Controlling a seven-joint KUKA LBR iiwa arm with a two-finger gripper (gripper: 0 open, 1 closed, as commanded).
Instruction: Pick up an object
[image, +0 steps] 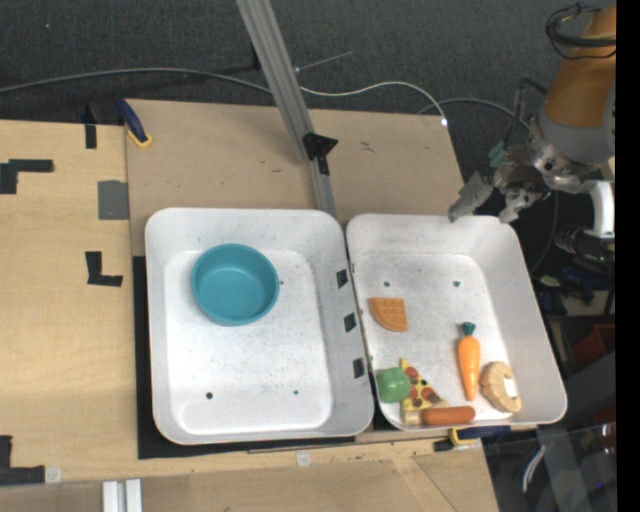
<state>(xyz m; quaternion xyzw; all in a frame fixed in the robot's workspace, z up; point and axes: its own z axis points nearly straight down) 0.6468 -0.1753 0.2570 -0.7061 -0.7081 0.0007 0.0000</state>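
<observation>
Your toy carrot (469, 366) lies near the right bin's (436, 245) front wall, with a bread piece (499, 386) just beside it and a sausage (447, 415) near. The tool (489, 203) hovers over the bin's far rim, fingers apart and empty. Descending there, you'd likely strike the rim or nudge neighbours.

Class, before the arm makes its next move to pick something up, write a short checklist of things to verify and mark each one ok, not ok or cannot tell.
1. Items available to pick in the right bin: ok; waffle piece, carrot, green ball, sausage and bread piece.
2. Pincer free of any load: ok, nothing between its fingers.
3. Pincer above a target: not ok, it sits at the right bin's far edge, away from the items.
4. Carrot clear of neighbours: cannot tell, the bread piece lies close.
5. Blue bowl out of the way: ok, it is in the left bin.
</observation>
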